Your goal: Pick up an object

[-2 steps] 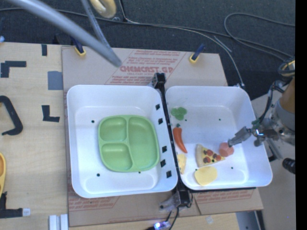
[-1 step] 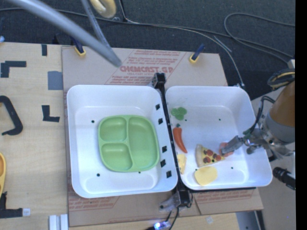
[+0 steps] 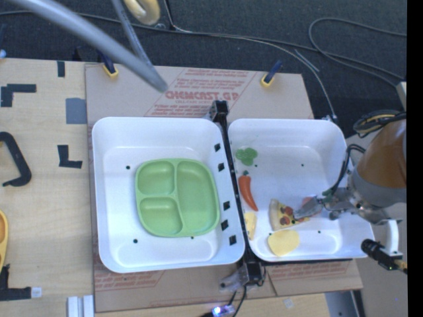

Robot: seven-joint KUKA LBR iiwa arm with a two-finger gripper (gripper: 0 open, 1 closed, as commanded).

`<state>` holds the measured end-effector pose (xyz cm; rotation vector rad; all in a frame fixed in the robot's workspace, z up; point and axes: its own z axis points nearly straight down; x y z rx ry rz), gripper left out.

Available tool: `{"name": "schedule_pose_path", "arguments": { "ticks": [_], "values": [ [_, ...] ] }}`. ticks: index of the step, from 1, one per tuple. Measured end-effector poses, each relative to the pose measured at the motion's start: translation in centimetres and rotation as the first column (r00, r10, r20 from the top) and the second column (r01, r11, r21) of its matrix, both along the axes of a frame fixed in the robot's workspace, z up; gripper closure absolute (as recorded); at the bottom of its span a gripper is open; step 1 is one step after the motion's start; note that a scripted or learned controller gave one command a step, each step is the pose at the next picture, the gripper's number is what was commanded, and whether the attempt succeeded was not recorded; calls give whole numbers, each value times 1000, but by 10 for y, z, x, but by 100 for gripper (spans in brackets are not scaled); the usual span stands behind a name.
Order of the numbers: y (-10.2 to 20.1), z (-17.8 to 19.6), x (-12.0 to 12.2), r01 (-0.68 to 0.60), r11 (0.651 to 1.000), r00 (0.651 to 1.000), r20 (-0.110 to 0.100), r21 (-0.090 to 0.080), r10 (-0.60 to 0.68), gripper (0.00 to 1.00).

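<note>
Currently hand low in right bin, at pizza slice, its 3 o'clock edge; grip state unclear.

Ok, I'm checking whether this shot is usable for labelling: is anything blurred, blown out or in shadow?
Camera view: the grey bar slanting across the top left is soft and out of focus; the white bins are bright, their rims nearly washed out; the gripper by the pizza slice looks slightly smeared; shadows are faint.

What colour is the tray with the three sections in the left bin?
The tray is light green, seen clearly in the camera view from above.
</note>
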<state>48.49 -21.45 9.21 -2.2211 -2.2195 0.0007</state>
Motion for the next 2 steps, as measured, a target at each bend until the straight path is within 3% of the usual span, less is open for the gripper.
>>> {"name": "schedule_pose_path", "arguments": {
  "ticks": [1,2],
  "values": [
    [3,14,2,-5,1000,1000,2,7,5,100],
    [-1,57,4,-2,1000,1000,4,-2,2,100]
  ]
}}
